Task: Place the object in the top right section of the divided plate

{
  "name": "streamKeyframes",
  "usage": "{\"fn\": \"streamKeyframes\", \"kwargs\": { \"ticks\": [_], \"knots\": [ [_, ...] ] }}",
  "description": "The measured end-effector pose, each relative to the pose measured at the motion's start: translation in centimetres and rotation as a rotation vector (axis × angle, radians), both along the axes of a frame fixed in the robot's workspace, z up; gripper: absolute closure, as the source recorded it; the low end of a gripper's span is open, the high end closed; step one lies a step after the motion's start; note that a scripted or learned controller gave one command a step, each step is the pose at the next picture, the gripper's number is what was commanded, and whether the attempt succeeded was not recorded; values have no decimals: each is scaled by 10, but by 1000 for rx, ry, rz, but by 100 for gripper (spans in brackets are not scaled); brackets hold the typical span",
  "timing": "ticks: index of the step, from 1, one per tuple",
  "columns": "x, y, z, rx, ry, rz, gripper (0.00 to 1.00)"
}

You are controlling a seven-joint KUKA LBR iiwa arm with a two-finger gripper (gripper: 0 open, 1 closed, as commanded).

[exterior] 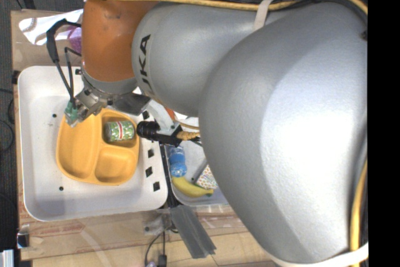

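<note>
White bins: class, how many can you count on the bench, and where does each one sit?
2. The left bin holds the yellow divided plate. The right bin, largely hidden under the arm, holds a banana.

A green can (119, 130) lies in the yellow divided plate (87, 156) at frame left. The grey arm (262, 115) fills the right.

The divided plate (94, 156) lies in the left bin (37, 134). A can (119, 130) rests in the plate's upper right section. A bottle (177, 162) and a banana (190, 188) lie in the right bin (187, 202), the banana nearer the camera.
</note>
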State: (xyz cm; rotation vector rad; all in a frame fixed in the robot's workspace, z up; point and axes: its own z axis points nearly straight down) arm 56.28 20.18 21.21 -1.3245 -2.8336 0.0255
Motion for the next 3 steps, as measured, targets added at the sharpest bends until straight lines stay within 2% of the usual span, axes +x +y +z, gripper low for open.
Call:
{"fn": "streamKeyframes", "kwargs": {
  "ticks": [1,2,3],
  "knots": [
    [0,0,0,0,0,0,0],
    [1,1,7,-1,2,4,100],
    [57,8,-57,9,-16,120,100]
  ]
}}
